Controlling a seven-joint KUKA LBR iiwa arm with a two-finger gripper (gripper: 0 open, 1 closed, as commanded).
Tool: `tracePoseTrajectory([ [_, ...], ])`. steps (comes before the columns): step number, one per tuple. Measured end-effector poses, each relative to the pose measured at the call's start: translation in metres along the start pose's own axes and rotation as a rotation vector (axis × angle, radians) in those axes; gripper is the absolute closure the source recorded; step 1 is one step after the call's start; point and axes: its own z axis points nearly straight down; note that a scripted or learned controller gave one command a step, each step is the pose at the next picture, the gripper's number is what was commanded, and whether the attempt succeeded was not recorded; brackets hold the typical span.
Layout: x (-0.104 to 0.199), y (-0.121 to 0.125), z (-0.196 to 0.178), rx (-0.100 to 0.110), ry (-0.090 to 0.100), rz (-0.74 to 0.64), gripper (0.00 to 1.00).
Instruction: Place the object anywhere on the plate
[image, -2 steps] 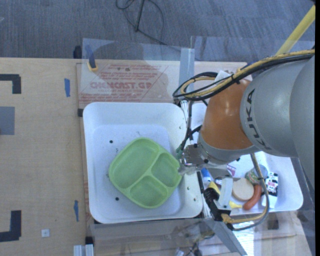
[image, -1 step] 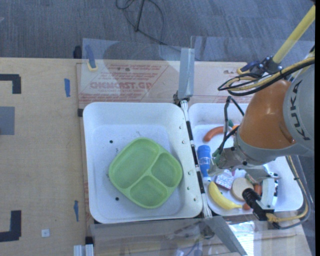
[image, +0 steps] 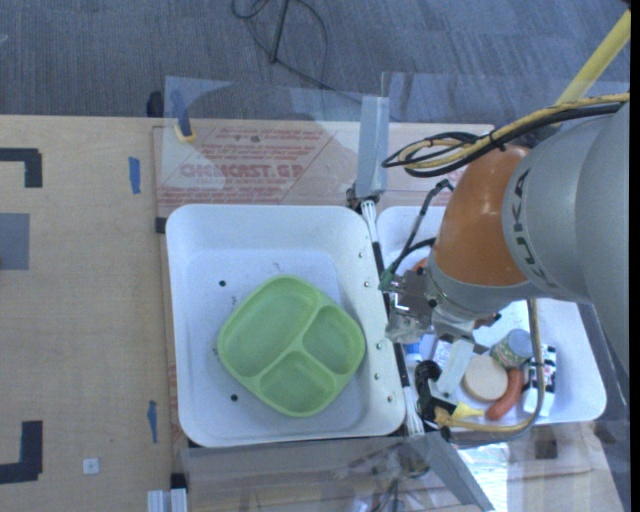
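Claw (image: 440, 365) hangs low over the right bin (image: 590, 400), under the arm's orange band (image: 480, 235), and its tip is so crowded by cables and the wrist body that I cannot tell how it is set or whether it has anything. Just beside it in that bin lies a small heap of things: a pale round disc (image: 486, 380), an orange sausage-shaped piece (image: 508, 392) touching the disc, and a small round can (image: 514, 348) just above them. Which of these is the object to move I cannot tell; none shows as lifted. Across the divider, in the left bin (image: 200, 240), sits the green plate (image: 292, 345), with three compartments, flat and tilted at an angle to the bin walls, nothing on it. Both bins rest on the wooden worktop (image: 70, 300). The step in hand looks like the pick, not the placing. The next move calls for a sure grip on one piece, a lift clear of the bin wall, then travel leftward to release over any compartment of the plate.
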Motion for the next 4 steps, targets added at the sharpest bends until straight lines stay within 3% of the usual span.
tracePoseTrajectory([
  [1, -0.061, 0.009, -0.249, 0.001, 0.0, -0.151, 1.0],
  [2, 0.015, -0.001, -0.164, 0.001, 0.0, -0.205, 1.0],
  [3, 0.06, -0.01, -0.018, 0.004, 0.0, 0.016, 1.0],
  [4, 0.06, -0.01, -0.018, 0.004, 0.0, 0.017, 0.0],
])
